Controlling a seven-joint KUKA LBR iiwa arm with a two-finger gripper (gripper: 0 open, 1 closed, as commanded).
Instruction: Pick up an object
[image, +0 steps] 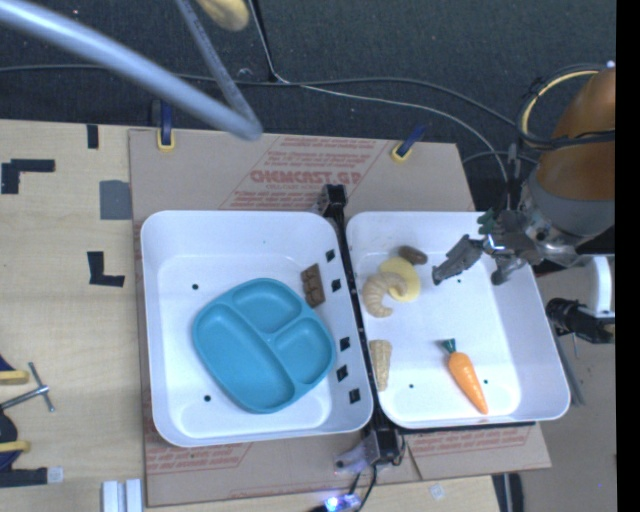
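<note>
The right bin (530, 340) holds several toy foods. An orange carrot (466, 379) lies near its front, and a pale croissant (380, 292) touches a yellow piece (405, 280) at its left. A small brown item (413, 256) lies just behind them. A beige bread piece (380, 362) rests by the left wall. My gripper (474, 270) hangs over the bin's back right part, open, with nothing between its fingers. It is to the right of the brown item and well behind the carrot.
The left bin (170, 240) carries a blue divided plate (263, 343) and a small brown block (313, 287) near the divider. The grey arm with its orange band (590, 110) comes in from the right. Cables run behind the bins.
</note>
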